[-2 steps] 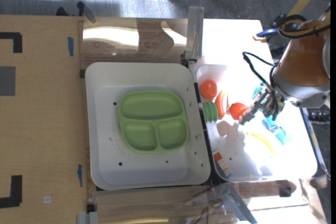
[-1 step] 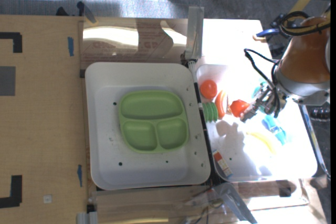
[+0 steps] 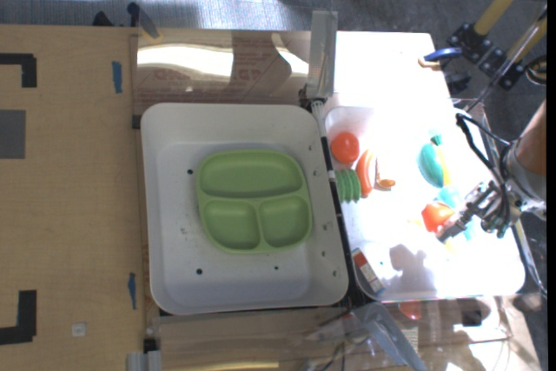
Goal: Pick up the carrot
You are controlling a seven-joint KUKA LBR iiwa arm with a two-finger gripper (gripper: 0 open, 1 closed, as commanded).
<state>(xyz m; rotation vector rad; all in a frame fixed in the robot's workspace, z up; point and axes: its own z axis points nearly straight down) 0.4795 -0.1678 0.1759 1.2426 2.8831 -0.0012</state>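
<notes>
Gripper (image 3: 458, 224) low in the right bin (image 3: 408, 65), jaws' state unclear, apart from carrot (image 3: 366, 172).

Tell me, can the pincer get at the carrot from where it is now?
Probably yes: the carrot lies exposed in the right bin, though the tomato and green ridged toy crowd it. The pincer hovers nearby.

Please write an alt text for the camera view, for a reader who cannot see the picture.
The tool is low over the right bin, next to a red toy, while the carrot lies apart near the bin's left wall beside a red ball. The left bin holds a green divided plate.
</notes>
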